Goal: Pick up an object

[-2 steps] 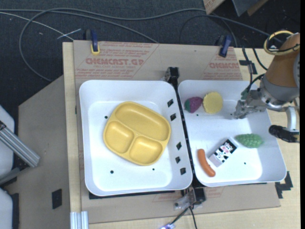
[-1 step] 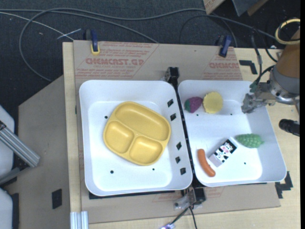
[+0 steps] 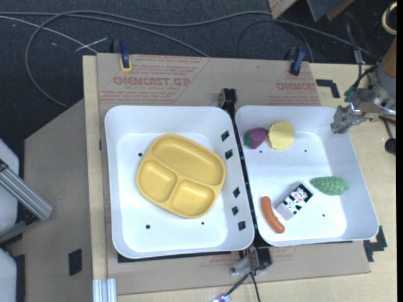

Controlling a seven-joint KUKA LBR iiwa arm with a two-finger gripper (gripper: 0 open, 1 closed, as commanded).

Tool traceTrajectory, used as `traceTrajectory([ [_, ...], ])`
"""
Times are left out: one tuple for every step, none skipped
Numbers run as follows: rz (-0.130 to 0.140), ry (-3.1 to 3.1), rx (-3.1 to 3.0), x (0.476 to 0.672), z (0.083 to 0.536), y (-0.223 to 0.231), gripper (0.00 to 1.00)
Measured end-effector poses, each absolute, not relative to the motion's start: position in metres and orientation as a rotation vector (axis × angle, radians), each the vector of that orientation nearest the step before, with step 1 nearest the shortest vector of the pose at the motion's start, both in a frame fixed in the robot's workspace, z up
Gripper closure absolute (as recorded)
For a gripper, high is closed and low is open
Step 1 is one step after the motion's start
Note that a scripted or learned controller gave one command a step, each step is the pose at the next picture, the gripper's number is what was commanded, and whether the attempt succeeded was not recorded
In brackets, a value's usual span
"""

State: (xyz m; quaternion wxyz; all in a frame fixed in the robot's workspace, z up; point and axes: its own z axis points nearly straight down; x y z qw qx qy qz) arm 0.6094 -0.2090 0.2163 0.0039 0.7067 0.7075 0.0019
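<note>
Robot pincer (image 3: 343,119) hangs over the right white bin's (image 3: 352,225) far right rim; its opening cannot be told.
Inside lie a yellow lumpy toy (image 3: 281,135), purple toy (image 3: 255,138), green bumpy toy (image 3: 329,185), orange sausage (image 3: 272,214) and black-and-white box (image 3: 295,201).

Yellow tray (image 3: 181,175), orange sausage (image 3: 272,214), green toy (image 3: 329,185).
</note>
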Motion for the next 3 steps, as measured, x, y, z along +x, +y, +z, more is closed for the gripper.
traceTrajectory([
  [0.005, 2.218, 2.215, 0.612, 0.261, -0.211, 1.0],
  [0.001, 2.23, 2.218, 0.617, 0.248, -0.157, 1.0],
  [0.002, 2.231, 2.217, 0.609, 0.253, -0.1, 1.0],
])
